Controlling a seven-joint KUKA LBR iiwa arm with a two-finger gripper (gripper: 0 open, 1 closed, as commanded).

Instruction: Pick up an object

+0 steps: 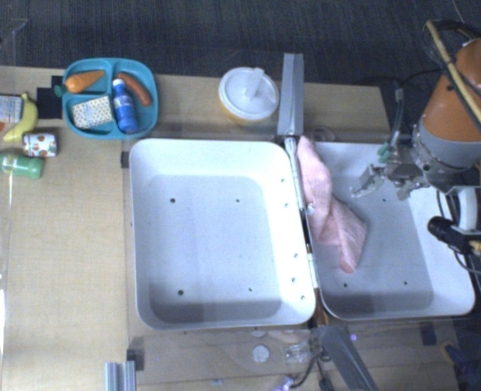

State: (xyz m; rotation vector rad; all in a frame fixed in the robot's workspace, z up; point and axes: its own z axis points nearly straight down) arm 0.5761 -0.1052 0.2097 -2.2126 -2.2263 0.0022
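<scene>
- The counter (61, 259) is light wood, and the floor behind it is dark.
- Two white bins sit side by side: a left bin (216, 235) and a right bin (403, 287).
- A pink cloth (330, 210) hangs over the wall between them and lies mostly in the right bin.
- A blue tray (147, 96) and a white lid (249, 94) sit at the back.
- The arm (456, 112) reaches in from the right.
- Its end effector (369, 183) is above the right bin, near the cloth, with its fingers spread apart and nothing between them.
</scene>
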